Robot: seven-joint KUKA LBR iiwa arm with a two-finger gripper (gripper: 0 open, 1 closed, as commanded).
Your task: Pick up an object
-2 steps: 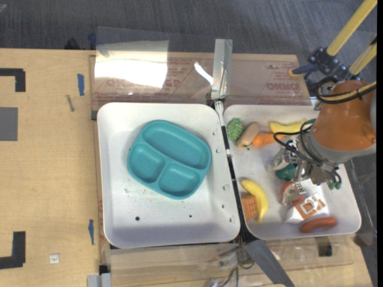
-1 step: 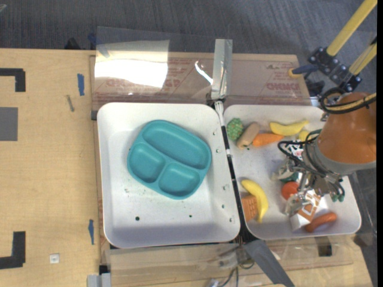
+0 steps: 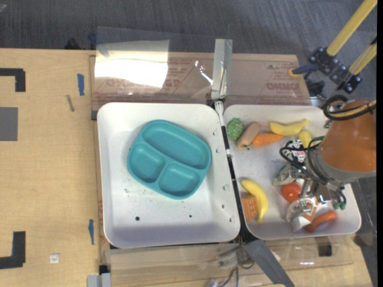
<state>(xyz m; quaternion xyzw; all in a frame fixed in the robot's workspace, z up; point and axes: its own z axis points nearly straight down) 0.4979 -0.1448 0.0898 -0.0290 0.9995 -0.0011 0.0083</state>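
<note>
- Gripper (image 3: 306, 203) low in right bin (image 3: 347, 227), over red item (image 3: 291, 191); finger state impossible to tell.
- Teal divided plate (image 3: 170, 158) in left bin (image 3: 119, 220).

The wooden bench (image 3: 48, 178) bears 2 white bins (side by side): left bin (image 3: 114, 220), right bin (image 3: 350, 223).

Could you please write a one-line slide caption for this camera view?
Arm's pincer low among toy food in right bin; teal plate in left bin.
</note>
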